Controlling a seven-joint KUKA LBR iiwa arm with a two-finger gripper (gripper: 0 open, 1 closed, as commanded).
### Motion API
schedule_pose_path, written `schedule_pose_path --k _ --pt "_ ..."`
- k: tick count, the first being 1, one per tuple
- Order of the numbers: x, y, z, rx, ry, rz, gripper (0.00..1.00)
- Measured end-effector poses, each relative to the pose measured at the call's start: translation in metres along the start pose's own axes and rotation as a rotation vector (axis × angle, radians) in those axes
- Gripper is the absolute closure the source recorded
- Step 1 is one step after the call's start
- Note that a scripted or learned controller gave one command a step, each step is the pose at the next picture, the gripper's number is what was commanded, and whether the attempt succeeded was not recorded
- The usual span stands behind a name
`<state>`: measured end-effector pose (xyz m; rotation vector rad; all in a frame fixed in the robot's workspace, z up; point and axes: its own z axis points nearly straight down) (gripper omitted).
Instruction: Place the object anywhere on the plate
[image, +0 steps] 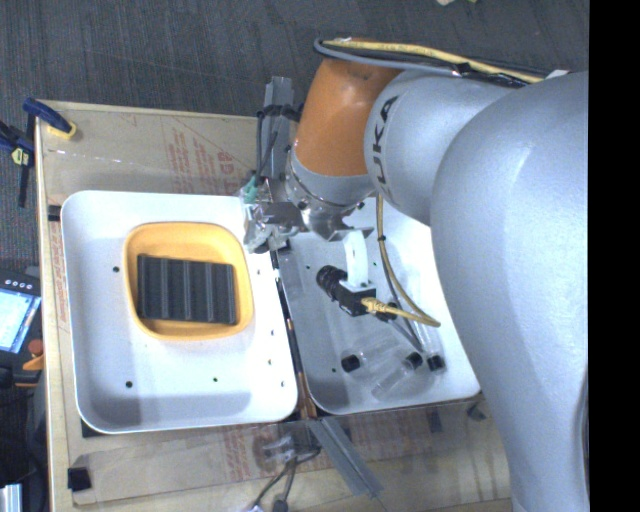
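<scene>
A yellow plate (187, 238) with a dark ridged centre lies in the left white bin (100, 380). My gripper (263, 228) hangs over the divide between the two bins, just off the plate's right rim at its upper corner. The grey arm with its orange band covers most of it from above. I cannot make out anything held in it. A clear, hard-to-read object (392, 368) with small black ends lies near the front of the right bin (330, 395).
The arm covers the back and right of the right bin. Bare white floor surrounds the plate in the left bin. A blue clamp (48, 117) and a small screen (14, 318) sit off the bench's left edge.
</scene>
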<state>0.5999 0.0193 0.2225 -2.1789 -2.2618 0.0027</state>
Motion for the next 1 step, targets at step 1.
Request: schedule_pose_path --k 1 --pt "-0.0004 0.0001 -0.0001 0.0 0.0 0.001 0.0"
